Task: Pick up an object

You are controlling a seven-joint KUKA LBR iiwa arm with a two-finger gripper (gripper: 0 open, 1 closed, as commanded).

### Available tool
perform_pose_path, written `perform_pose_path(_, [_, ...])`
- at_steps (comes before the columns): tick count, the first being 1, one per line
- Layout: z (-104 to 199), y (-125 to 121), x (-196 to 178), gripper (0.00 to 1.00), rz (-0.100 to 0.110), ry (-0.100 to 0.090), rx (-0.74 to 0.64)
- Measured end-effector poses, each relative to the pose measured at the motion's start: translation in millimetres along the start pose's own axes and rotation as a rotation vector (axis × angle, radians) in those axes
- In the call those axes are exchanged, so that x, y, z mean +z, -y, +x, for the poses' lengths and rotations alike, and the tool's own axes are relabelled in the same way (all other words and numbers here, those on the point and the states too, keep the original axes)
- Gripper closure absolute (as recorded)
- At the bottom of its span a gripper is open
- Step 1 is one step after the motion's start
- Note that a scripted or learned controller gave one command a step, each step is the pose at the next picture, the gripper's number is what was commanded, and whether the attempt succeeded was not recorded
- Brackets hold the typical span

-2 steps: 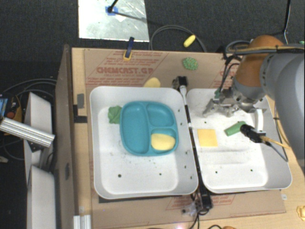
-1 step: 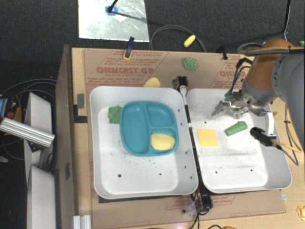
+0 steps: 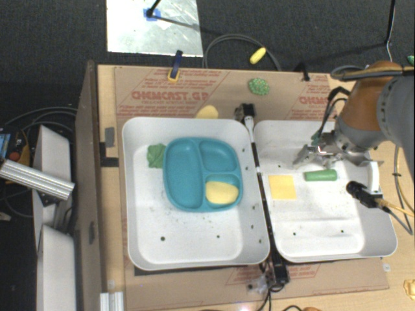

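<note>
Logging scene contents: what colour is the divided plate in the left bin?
Teal blue, seen clearly in the camera view: the divided plate holds a yellow piece.

You get even, fairly bright overhead light here: the two white bins (image 3: 194,251) at centre read close to washed out, with only faint, soft shadows along their inner walls and under the arm (image 3: 366,109) at the right of the frame. A foil-like sheet (image 3: 154,18) at the upper left throws patchy glare against the dark floor, which swallows detail around it. Your focus is acceptable at centre but mildly soft and grainy everywhere, and small items stay hard to read.
</note>
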State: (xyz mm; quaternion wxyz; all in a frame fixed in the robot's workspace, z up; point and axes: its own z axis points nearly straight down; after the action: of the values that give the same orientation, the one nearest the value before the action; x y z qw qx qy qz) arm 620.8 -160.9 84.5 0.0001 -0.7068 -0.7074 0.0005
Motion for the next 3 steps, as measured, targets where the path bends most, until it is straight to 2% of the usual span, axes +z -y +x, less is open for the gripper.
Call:
perform_pose_path(1, [-37,35,0,0.00,0.000,0.000,0.003])
perform_pose_path(2, [-43,87,-9,0.00,0.002,0.000,0.003])
perform_pose_path(3, [3,42,0,0.00,-0.005,-0.001,-0.009])
